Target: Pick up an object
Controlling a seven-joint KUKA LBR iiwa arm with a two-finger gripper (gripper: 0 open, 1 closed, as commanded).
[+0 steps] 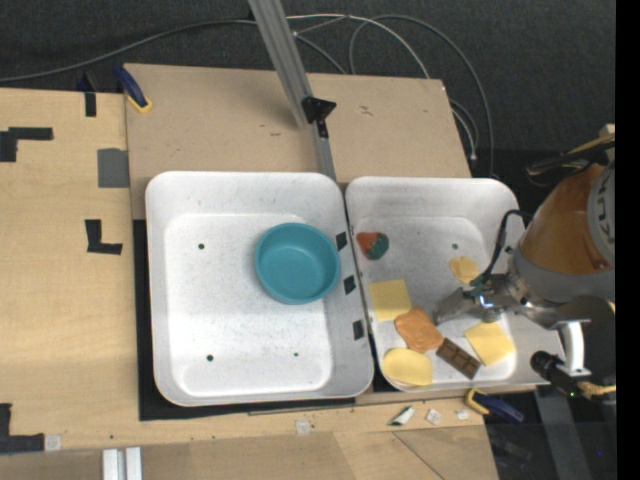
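Camera view, left to right: blue bowl (296, 261) sitting in left bin (190, 308); right bin (425, 203) holding red-green piece (373, 244), yellow square (390, 298), orange piece (418, 330), brown block (457, 357), yellow pieces. Gripper (478, 301) hovering at right side, jaw state cannot tell.

We see two white bins side by side on a tan bench (60, 268): the left bin (180, 358) and the right bin (420, 203). A grey metal pole (275, 33) slants down from the top toward them. Thin cables (400, 28) loop over the dark floor behind. Black tape marks (100, 236) dot the bench's left part.
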